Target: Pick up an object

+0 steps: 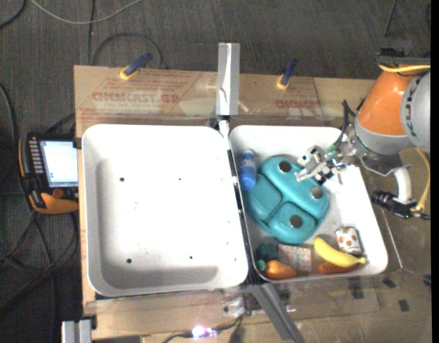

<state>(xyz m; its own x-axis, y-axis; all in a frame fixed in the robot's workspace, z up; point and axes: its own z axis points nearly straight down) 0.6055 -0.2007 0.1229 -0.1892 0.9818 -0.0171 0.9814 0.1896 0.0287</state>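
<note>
The right bin (362, 199) holds a large teal plastic piece with round holes (286, 199), a blue bottle (247, 170) along its left wall, a yellow banana (336, 254), an orange carrot-like toy (279, 269), a small dark green item (266, 251) and a small printed box (347, 239). My gripper (316, 167) hangs over the upper right part of the teal piece, reaching in from the right. I see nothing held between its fingers.
The left bin (159, 209) is white with a few small dark specks. A metal post (227, 81) stands behind the divide between the bins. A handheld pendant (51, 170) lies off the bench's left edge. Two clamps (136, 65) hold the back board.
</note>
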